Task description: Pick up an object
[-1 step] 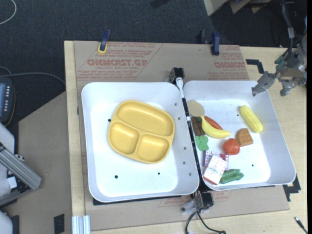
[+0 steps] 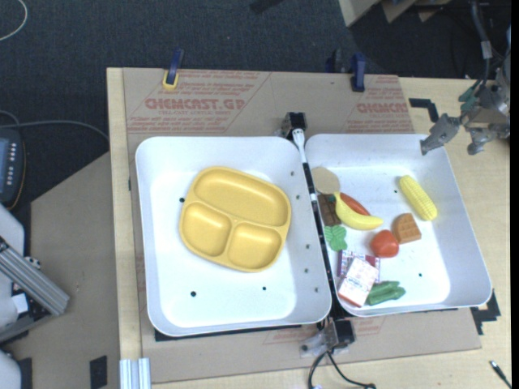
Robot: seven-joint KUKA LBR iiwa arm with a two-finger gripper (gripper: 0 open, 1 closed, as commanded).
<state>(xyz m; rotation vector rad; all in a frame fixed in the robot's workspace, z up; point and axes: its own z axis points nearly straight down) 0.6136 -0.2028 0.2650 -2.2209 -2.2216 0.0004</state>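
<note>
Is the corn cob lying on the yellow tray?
No. The corn cob lies in the right bin, while the yellow tray sits in the left bin.

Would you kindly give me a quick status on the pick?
Gripper at right bin's far corner, holding nothing. Corn cob nearest, untouched. Nothing in the way.

Right bin (image 2: 454, 217) far half open; food (image 2: 369, 233) crowds near-left.

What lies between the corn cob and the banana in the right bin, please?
In the camera view, the stretch between the corn cob and the banana is bare white floor of the right bin; the tomato sits lower, off that line.
</note>
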